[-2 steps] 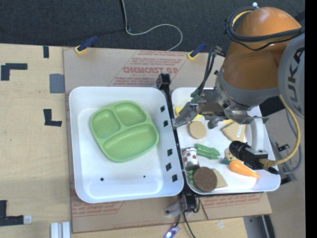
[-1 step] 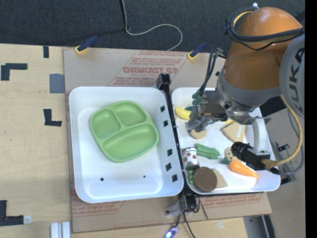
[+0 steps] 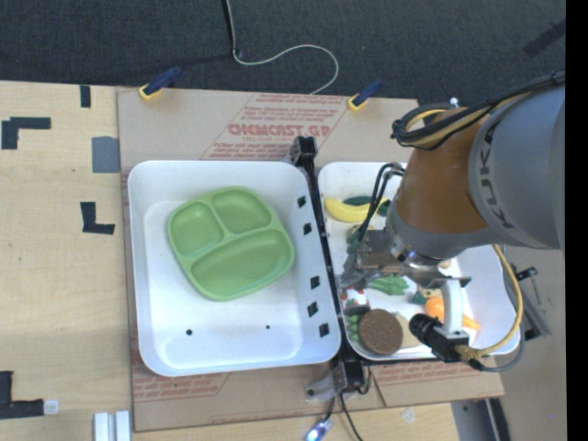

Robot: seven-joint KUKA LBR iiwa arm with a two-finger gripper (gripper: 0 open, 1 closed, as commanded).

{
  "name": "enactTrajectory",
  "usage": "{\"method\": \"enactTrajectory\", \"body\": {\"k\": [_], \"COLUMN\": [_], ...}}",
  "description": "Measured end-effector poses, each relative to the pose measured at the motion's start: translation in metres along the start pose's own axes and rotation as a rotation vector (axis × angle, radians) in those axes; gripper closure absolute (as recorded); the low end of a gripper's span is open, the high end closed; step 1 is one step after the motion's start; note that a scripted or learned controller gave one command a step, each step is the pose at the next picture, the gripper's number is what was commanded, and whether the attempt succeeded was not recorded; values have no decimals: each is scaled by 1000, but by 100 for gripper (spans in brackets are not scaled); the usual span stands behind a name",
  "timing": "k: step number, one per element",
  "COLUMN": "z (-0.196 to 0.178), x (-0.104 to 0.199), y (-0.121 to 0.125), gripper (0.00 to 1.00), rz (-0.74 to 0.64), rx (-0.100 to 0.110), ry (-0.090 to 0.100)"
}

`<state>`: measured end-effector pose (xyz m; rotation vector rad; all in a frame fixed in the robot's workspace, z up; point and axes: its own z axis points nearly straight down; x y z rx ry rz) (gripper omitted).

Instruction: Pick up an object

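Observation:
The arm reaches in from the right over the right bin. Its gripper hangs low over the bin's left middle, above a green item. A yellow banana lies at the bin's back left. A round brown cookie-like disc rests at the front left. An orange piece sits to the disc's right, partly behind a black part of the arm. The arm's wrist hides much of the bin's middle.
The left bin holds a green divided plate. A black divider runs between the two bins. Cardboard lies under both bins, with clamps at its back corners. A white cable loops at the back.

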<state>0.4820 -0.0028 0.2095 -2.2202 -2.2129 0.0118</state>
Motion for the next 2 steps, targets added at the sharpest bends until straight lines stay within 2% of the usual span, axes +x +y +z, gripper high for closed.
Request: {"method": "enactTrajectory", "body": {"k": [1,2], "z": [-92,-216], "x": [69,97], "y": [1,0], "gripper": [100,100], "rz": [-11,-10], "rx": [-14,-21], "ry": [2,3]}}
